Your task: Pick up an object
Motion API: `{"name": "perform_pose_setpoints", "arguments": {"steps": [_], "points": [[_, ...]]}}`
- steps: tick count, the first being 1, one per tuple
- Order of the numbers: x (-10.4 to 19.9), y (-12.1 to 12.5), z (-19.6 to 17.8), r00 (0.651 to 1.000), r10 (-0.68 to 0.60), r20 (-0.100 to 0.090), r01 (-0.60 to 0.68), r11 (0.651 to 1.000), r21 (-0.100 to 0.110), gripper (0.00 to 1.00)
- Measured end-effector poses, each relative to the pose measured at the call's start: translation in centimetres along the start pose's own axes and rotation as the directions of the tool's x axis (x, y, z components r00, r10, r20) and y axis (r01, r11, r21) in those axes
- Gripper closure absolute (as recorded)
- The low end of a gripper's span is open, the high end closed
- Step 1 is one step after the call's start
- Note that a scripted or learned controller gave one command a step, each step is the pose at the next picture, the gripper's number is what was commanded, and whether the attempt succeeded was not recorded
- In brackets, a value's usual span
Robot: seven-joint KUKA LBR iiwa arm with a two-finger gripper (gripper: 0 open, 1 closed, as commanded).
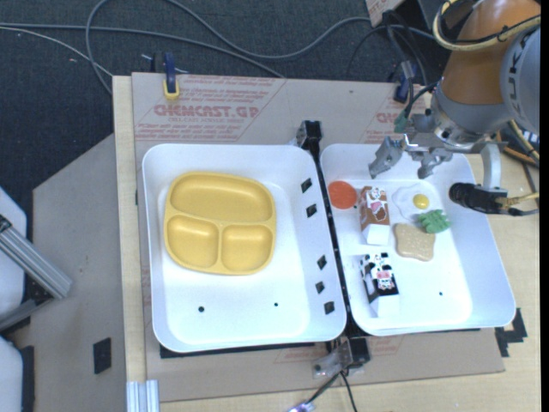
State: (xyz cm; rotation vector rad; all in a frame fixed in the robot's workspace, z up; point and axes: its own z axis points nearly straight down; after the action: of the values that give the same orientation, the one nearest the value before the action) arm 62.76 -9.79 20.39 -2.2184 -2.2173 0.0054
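Note:
My gripper (407, 163) hangs over the back of the right bin (480, 264), its two grey fingers spread open with nothing between them. Below it in that bin lie a small brown-and-white carton (374, 210), an orange disc (343, 195), a toy fried egg (419, 201), a green leafy piece (434, 221), a tan slice of toast (415, 243) and a black-and-white cow-print carton (380, 277). The gripper is just behind the brown carton and the egg, touching neither.
The left bin (296, 281) holds a yellow three-compartment plate (220, 222). A black clamp (309, 133) sits where the bins meet at the back. Cables run across the dark floor behind the bench. A black cylinder (474, 196) hangs off the arm near the right bin's rim.

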Motion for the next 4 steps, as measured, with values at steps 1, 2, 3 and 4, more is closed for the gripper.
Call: {"name": "perform_pose_setpoints", "arguments": {"steps": [1,2,3,4], "points": [[-0.8,-0.3,4.7,1.0,0.0,0.0,0.0,1.0,-0.001,0.0],[-0.8,-0.6,8.9,1.0,-0.001,0.0,0.001,1.0,0.0,0.0],[-0.8,-0.5,7.6,1.0,0.0,0.0,0.0,1.0,-0.006,1.0],[-1.0,-0.5,3.2,1.0,0.0,0.002,0.0,1.0,-0.01,1.0]]}}
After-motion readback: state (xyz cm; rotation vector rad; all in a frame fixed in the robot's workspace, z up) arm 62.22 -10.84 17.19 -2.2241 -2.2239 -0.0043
